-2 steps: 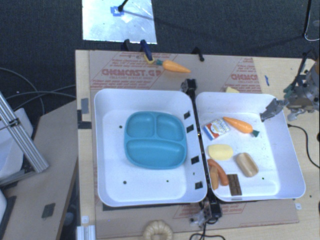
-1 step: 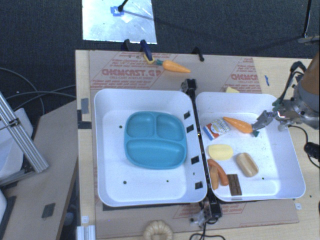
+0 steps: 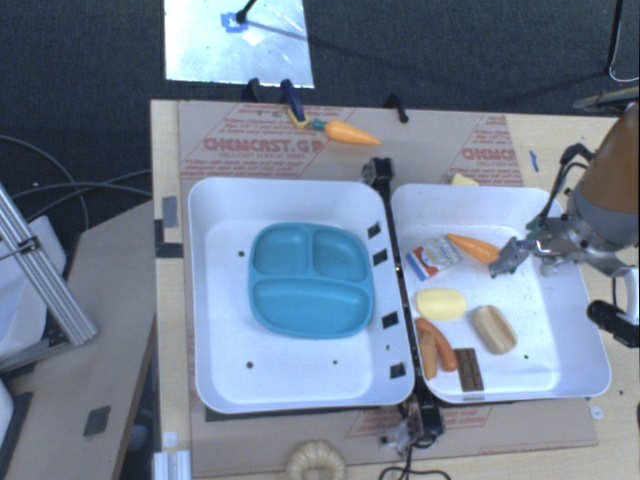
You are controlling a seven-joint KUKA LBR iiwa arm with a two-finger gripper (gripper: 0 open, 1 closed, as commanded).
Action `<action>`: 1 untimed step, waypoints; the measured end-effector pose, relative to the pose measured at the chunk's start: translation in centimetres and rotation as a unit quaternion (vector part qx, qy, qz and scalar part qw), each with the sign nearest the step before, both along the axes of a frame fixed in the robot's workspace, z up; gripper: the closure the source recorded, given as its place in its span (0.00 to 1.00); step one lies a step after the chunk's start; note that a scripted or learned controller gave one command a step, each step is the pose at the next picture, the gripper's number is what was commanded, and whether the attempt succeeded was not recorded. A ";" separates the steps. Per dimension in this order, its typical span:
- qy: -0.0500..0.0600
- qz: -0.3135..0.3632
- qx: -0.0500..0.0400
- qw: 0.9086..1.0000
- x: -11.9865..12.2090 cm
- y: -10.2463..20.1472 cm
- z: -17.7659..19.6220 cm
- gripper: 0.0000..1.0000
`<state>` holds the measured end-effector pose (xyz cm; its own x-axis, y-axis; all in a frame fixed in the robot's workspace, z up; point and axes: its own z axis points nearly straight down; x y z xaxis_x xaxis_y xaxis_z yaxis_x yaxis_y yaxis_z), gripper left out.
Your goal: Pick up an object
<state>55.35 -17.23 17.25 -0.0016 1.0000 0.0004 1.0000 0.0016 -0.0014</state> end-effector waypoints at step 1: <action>0.001 0.000 0.000 1.000 -0.1 0.1 -6.3 0.00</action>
<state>55.28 -17.10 10.96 -0.0014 1.0000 0.0008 1.0000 0.0014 -0.0027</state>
